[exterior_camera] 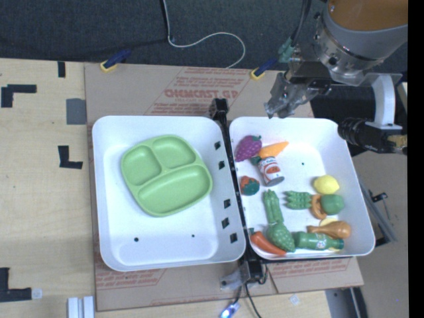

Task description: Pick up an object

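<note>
My gripper [283, 105] hangs over the far rim of the right bin [348, 152], above everything in it, with nothing visibly in its grasp. Below it in the bin lie toy foods. A purple grape bunch [248, 147], an orange carrot [273, 149] and a small can [270, 169] lie closest to the gripper. Farther forward are a green cucumber [272, 206], a yellow lemon [326, 184], a green ball [333, 203], a drumstick [334, 228] and a green bottle [318, 242].
The left bin [112, 237] holds a green divided plate [167, 174]. A black hinge strip [227, 177] runs between the two bins. Dark robot hardware [368, 134] sits just past the right bin's far right corner. A white cable [199, 42] loops behind the bench.
</note>
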Tool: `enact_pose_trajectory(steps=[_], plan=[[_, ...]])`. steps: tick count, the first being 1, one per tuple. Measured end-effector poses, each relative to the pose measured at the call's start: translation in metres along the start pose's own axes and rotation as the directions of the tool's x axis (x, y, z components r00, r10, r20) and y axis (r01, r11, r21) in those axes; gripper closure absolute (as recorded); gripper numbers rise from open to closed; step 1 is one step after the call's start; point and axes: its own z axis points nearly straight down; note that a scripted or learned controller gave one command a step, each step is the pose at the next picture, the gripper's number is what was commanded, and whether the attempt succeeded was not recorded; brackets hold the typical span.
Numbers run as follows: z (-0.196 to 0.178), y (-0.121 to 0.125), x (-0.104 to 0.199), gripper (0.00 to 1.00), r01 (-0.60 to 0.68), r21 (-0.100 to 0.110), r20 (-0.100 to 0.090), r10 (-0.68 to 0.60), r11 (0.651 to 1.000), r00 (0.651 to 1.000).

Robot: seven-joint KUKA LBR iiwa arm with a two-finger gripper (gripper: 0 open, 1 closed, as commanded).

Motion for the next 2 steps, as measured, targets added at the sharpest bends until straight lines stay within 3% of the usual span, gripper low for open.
enact_pose_trajectory(steps=[1,2], plan=[[-0.049,-0.043,-0.032,1.00,-0.008,0.002,0.001,0.008,1.000,1.000],[-0.060,-0.041,0.016,1.00,-0.002,0.005,0.001,0.002,1.000,1.000]])
